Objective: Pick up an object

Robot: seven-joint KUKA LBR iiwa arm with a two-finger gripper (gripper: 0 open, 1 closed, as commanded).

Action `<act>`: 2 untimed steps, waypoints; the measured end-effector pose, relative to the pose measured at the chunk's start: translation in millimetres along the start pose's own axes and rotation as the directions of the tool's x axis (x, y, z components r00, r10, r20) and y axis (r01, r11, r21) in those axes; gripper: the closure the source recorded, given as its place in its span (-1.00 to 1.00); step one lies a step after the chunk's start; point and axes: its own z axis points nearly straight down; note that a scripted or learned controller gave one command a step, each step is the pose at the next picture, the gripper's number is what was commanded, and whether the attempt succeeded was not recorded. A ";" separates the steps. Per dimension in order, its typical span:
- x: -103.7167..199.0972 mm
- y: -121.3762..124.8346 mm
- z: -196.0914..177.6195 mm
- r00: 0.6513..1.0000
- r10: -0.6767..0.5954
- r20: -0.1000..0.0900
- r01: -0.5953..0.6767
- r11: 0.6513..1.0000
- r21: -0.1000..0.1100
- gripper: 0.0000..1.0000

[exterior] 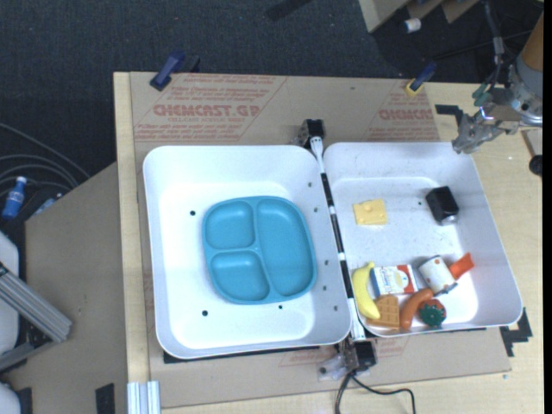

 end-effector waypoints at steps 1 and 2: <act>4.4 0.7 -25.1 1.000 0.000 0.002 0.000 1.000 -0.006 1.00; -0.2 -0.3 12.5 1.000 0.001 0.000 -0.001 1.000 0.001 1.00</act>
